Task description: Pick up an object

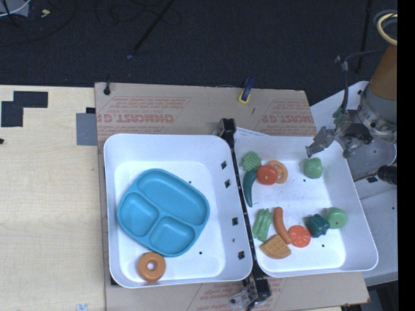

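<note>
- A shallow white plastic left bin [117,173] holds a sky-blue three-compartment plastic tray [163,210], lying flat near the bin's middle.
- A small tan ring-shaped toy doughnut [152,266] lies at the bin's near edge, just below the tray and apart from it.
- Beyond both bins, a brown cardboard sheet with red lettering [194,112] lies under them, a small yellow-and-blue clip [246,93] at its far edge.
- The right white bin [363,251] carries a scatter of toy food: a light green leafy toy [251,160] at its far left, beside a red round toy tomato [266,175] that touches an orange ring-like slice [279,170].
- A dark green curved pepper-like toy [248,186] lies along the left wall.
- Nearer the front sit a green pod-shaped toy [262,224], an orange carrot-like stick [280,223], a tan wedge [276,247] and an orange-red round toy [299,236].
- A dark teal chunk [318,225] touches a light green ball [336,218].
- A pale green round toy [313,168] lies alone near the far right corner.
- The grey arm's two-finger gripper [336,142] hovers above that corner, fingers spread apart with nothing between them, the pale green round toy just below.
</note>
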Controlling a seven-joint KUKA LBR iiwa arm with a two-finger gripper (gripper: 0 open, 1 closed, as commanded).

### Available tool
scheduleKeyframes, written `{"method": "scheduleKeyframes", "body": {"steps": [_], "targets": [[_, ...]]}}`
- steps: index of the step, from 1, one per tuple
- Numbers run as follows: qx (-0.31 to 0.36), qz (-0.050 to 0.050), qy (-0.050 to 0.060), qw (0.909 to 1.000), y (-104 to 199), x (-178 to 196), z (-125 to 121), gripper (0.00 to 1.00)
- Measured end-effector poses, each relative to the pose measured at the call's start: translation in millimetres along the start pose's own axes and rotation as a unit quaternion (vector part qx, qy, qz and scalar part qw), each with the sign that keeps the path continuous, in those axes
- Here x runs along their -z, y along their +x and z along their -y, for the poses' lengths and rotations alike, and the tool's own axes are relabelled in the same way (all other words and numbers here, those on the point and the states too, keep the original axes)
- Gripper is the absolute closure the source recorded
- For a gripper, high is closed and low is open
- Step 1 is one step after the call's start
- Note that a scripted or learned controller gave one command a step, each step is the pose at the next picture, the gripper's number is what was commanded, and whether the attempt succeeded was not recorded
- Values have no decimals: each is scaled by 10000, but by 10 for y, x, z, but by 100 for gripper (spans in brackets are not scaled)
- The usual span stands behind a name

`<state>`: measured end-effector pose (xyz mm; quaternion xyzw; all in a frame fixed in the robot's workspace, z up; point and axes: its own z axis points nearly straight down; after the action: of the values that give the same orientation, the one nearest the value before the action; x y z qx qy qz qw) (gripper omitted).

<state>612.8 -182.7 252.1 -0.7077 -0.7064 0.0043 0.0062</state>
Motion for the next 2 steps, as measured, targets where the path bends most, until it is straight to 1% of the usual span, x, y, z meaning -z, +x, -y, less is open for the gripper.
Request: {"method": "scheduleKeyframes", "body": {"steps": [1,2], "targets": [[11,13,-69,10000,3,84,-20,0],[12,12,-53,10000,-38,-476,-111,0]]}}
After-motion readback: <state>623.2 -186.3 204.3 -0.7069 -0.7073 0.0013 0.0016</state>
